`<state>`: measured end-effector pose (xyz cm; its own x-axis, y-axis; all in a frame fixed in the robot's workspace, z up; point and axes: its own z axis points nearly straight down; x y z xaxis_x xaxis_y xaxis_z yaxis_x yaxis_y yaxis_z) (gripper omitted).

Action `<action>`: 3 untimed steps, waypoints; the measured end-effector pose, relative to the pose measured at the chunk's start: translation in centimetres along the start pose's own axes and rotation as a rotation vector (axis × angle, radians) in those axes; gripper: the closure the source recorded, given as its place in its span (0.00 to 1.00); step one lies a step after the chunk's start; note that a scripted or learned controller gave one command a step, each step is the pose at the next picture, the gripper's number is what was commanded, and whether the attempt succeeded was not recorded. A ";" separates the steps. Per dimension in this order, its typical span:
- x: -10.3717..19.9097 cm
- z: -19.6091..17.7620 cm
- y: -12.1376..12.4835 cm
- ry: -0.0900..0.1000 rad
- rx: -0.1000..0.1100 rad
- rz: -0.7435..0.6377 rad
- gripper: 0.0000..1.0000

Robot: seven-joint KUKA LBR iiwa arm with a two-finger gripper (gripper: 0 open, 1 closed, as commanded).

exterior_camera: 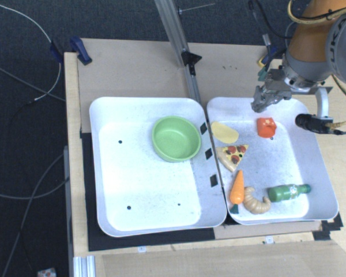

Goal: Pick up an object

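My gripper (261, 103) hangs over the far edge of the right bin (311, 166), above and just left of a red pepper-like toy (266, 127). Nothing shows between its fingers. Also in that bin lie a pale yellow chip-shaped piece (225, 133), a pizza slice (233, 155), an orange carrot (237, 188), a tan croissant (256, 202) and a green bottle (287, 192) on its side. A green bowl (176, 138) sits in the left bin (132, 201), near its far right side.
A slanted metal pole (176, 27) runs from the top of the view down to the gap between the bins. Blue clamps (79, 51) grip the bench's far edge. Cables trail over the dark floor at left.
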<state>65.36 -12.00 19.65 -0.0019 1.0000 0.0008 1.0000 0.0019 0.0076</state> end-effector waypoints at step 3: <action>5.2 -7.0 -1.1 0.006 0.017 -0.004 1.00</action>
<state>64.19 -6.84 26.63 -0.0054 1.0000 0.0063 0.9999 0.0055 -0.0092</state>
